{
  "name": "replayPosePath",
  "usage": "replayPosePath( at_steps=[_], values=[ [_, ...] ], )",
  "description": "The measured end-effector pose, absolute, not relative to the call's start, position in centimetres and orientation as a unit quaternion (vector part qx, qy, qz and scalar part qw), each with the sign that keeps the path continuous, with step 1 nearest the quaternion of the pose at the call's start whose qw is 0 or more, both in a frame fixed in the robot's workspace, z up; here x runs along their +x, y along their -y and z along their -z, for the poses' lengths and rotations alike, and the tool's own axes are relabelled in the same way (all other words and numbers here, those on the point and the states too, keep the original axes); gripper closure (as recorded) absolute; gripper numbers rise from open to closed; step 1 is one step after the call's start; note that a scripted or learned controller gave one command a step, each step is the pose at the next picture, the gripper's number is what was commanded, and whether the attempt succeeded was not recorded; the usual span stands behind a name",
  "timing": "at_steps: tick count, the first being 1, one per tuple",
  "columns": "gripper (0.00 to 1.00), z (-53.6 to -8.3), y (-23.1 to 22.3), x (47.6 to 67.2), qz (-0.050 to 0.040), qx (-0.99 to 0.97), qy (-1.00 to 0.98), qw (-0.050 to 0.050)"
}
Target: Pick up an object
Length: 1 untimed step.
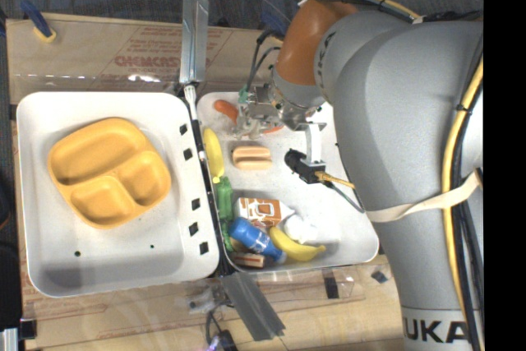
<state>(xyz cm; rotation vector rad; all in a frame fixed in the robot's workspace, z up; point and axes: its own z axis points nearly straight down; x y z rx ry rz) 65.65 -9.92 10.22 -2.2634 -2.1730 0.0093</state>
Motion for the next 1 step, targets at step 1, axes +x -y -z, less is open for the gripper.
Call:
replayPosePath(
  at_steps=[1],
  values=[
    [1.00, -19.60, 2.23, 65.85, 0.0028, -0.776, 0.630, -0.001]
  ],
)
